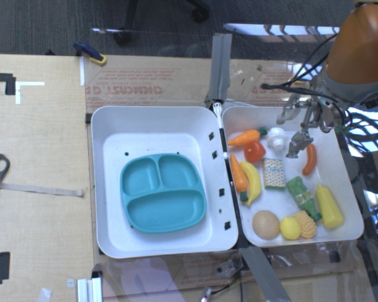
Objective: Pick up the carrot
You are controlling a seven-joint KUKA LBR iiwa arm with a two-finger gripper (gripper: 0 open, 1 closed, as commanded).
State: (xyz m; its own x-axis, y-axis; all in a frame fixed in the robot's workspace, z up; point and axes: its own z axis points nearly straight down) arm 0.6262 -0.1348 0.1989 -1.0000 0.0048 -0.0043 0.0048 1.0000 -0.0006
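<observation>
Carrot at the upper left of the right bin, with the gripper poised to its right.

You see the carrot lying tilted beside the divider, its green tip pointing toward a white garlic bulb and a red tomato just below it. Lower along the same wall lie an orange pepper and a banana. You cannot tell how the gripper's jaws stand; it hangs over the bin's upper middle, beside a red chili, with nothing visibly held. In the left bin, at frame centre, sits a teal divided plate.
</observation>
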